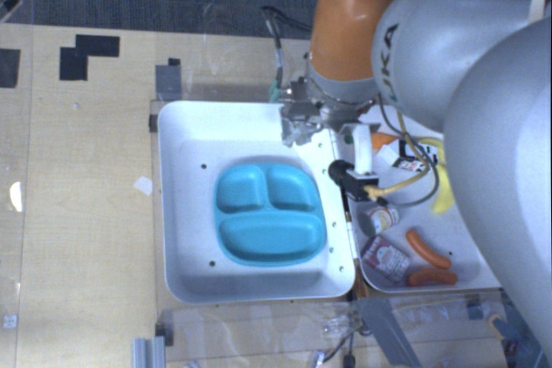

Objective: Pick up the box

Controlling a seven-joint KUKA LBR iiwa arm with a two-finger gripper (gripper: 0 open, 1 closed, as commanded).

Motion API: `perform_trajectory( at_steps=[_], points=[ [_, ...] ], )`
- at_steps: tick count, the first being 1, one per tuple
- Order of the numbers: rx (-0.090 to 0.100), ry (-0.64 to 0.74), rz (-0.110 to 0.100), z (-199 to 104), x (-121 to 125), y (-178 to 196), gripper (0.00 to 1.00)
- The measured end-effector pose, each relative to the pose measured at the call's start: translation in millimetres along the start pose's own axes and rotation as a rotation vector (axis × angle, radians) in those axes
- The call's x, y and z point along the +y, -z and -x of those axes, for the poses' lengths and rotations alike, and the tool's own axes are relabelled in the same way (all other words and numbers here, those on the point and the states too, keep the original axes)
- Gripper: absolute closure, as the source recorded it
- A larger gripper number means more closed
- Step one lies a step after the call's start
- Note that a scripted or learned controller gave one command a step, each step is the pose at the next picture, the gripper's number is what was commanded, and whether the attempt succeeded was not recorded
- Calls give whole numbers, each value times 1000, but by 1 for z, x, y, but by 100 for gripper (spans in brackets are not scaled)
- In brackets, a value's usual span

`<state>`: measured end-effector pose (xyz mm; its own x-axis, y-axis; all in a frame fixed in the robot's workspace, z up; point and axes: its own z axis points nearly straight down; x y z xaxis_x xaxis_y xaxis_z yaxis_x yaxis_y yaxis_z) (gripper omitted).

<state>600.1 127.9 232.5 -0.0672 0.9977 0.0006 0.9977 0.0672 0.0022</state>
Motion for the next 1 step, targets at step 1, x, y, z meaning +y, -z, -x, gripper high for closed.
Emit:
perform_trajectory(
  at_steps=[1],
  points=[
    [-1,174,4,38,-8,31,100]
  ],
)
